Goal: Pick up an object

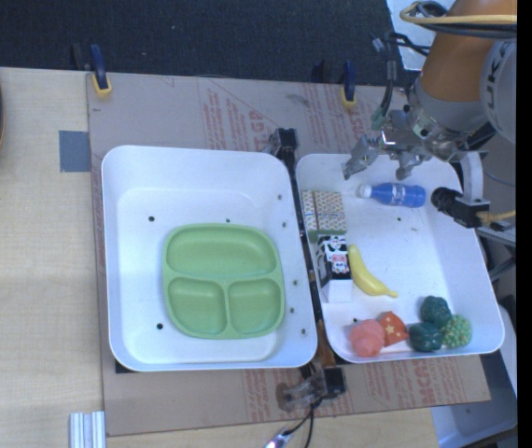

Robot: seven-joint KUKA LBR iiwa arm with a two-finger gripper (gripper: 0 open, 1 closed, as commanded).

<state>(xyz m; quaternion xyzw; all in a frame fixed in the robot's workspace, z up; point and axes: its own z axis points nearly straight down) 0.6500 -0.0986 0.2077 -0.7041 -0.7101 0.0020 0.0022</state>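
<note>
Two white bins (121,250) sit on a cardboard-covered bench (33,297).

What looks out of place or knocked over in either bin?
Only small things: the blue bottle lies on its side at the far end of the right bin, and the small cartons sit pressed against its left wall. Nothing looks spilled or broken.

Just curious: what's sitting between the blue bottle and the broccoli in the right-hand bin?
Mostly bare white bin floor. In the camera view, nothing lies between the bottle and the broccoli.
</note>
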